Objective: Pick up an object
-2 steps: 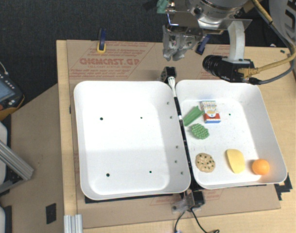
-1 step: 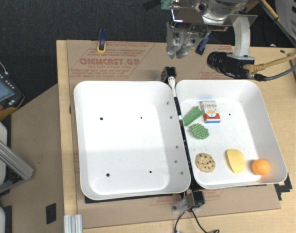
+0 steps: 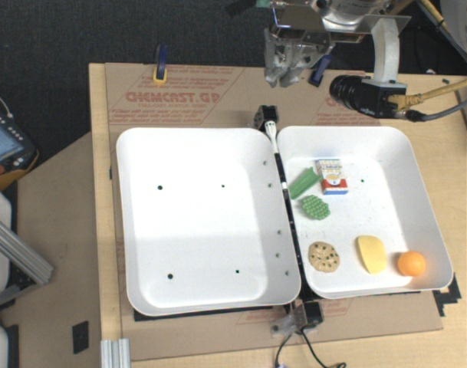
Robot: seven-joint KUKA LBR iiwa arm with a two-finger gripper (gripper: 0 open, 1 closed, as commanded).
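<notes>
At the bottom of the frame, nearest the camera, a small black clamp [image 3: 308, 313] with a trailing cable sits at the lower edge where the two white bins meet. Just above it in the right bin [image 3: 425, 198] lie a round speckled cookie [image 3: 323, 256], a yellow lemon-like piece [image 3: 372, 253] and, at the lower right corner, an orange ball [image 3: 411, 264] just beside the yellow piece. Higher up, near the bin's middle, a green bumpy piece [image 3: 316, 207] lies just below a smooth green oblong [image 3: 302, 183], with a small red, white and blue carton [image 3: 330, 176] just to their right. The left bin [image 3: 141, 205] fills the centre left of the frame. Both bins rest on a brown cardboard sheet [image 3: 195, 90] on the surface. The tool [image 3: 291, 66] hangs at the top centre of the frame, above the cardboard and beyond the bins' far edge, well apart from every object; it grasps nothing, though whether it is released or clenched cannot be told.
</notes>
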